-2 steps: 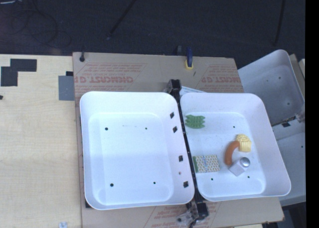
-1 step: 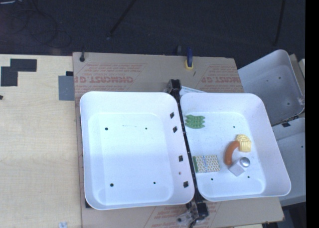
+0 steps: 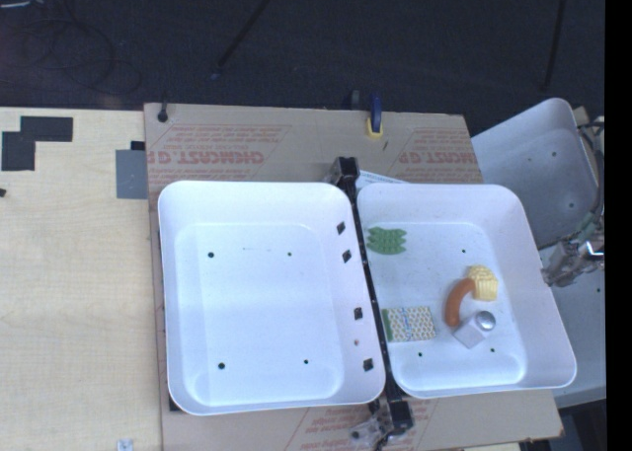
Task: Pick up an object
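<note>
2 white bins side by side mid-frame: left bin (image 3: 188, 242), right bin (image 3: 513, 232). 4 things lie in right bin. Green pod (image 3: 386, 240) upper left, long axis across frame. Orange sausage (image 3: 457, 301) toward lower right, curved, long axis near vertical, upper end touching yellow corn (image 3: 483, 283). Grey block (image 3: 474, 328) just below sausage. Patterned pad (image 3: 408, 323) lower left. Claw state: cannot tell.

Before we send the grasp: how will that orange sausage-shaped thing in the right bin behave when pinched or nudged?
The orange sausage-shaped piece looks rounded and curved, so it may roll or pivot if nudged. It lies against the yellow corn-like piece and near the grey block, so a push probably shifts them too. Its smooth-looking surface could slip from a shallow pinch.
</note>
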